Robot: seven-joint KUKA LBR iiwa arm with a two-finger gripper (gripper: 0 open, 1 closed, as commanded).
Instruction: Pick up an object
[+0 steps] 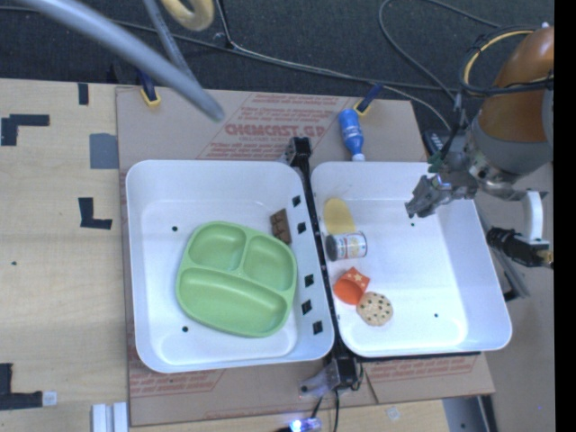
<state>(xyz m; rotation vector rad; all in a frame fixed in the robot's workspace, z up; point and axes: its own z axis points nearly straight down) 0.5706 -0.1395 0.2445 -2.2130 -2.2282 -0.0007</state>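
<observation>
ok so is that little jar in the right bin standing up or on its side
On its side. The jar lies flat on the right bin's floor, its length running across the view, between the yellow piece and the orange piece.

A wooden bench [54, 259] carries a cardboard sheet [261, 129]; two white bins [144, 268] sit on it, left of the gripper [423, 201].

Single fixed overhead camera, slanted down, taking in both white bins [144, 241] whole; arm [513, 106] enters at right.
</observation>
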